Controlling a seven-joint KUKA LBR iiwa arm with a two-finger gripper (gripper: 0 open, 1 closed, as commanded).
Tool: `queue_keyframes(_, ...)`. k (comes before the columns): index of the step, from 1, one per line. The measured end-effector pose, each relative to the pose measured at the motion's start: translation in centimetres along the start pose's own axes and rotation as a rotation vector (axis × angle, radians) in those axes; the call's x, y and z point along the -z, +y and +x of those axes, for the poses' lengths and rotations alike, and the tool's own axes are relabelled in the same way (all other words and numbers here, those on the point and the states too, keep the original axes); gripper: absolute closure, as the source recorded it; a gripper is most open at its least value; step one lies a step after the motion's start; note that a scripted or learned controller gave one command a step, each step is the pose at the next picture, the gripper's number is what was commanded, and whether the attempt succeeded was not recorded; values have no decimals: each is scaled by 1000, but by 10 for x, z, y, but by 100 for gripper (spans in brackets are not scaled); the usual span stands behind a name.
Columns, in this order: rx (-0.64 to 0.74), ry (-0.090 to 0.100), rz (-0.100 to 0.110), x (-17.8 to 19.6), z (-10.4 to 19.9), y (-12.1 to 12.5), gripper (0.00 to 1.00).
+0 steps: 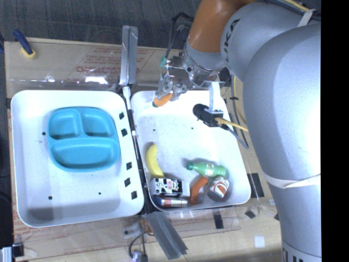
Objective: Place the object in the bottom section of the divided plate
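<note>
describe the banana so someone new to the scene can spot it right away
Find the right bin, under the arm. The banana lies along its left wall, just above the black-and-white carton. It is the one plain yellow curved item; the nearby green bottle and carrot differ in colour.

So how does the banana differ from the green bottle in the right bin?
The banana is yellow, curved and runs roughly up-down beside the bin's left wall; the green bottle is straight, with a label, and lies roughly left-right further right. The banana lies apart from other items; the bottle sits among them. Both lie flat in the right bin.
</note>
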State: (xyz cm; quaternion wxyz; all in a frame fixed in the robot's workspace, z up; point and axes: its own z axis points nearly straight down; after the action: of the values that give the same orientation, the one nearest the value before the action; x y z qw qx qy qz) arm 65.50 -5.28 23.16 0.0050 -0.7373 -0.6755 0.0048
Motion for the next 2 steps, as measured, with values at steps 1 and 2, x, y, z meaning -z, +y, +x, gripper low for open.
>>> queue_keyframes(1, 40, -4, -1, -46, 45, -56, 100)
queue_keyframes(2, 129, -3, -1, -46, 100, -140, 100)
